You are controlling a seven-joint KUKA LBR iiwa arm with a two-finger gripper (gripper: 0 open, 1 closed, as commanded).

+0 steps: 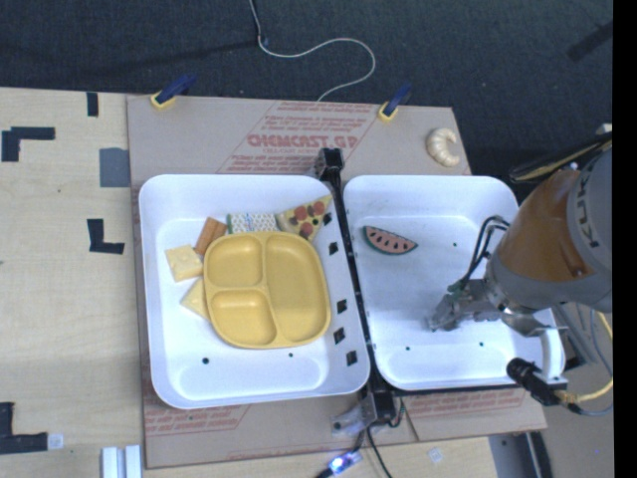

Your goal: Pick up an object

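A wooden bench [60, 267] w/ black tape marks is seen at far left, and on it a cardboard sheet [299, 132] printed in red, clipped at the top by two blue-and-yellow clamps [172, 91]. Two white bins are set side by side on the cardboard, touching along a black divider strip [343, 267].

The left bin [249, 376] is taken up mostly by a yellow divided plate [267, 289] w/ three compartments, laid flat. Just left of the plate, a pale square cracker [183, 262] and a brown biscuit [209, 234] are seen; a pale wedge [193, 300] is tucked partly under the plate's left edge. Along the plate's upper edge a speckled greenish piece [252, 223] and a pizza slice [307, 215] are lined up, the slice close to the divider.

In the right bin [438, 366] a watermelon slice [388, 240] is laid flat in the upper-left part, apart from everything else. The gripper [450, 312] is lowered to the bin floor in the lower-right part, well apart from the watermelon slice, w/ nothing visible between its fingers; whether they are spread or pressed together can't be told at this res. The arm [552, 237], orange band above grey wrist, is reached in from the right. Outside the bins, a pale rounded object [445, 146] is left on the cardboard near the upper-right corner. A thin white cable [318, 53] is looped over the dark floor at top
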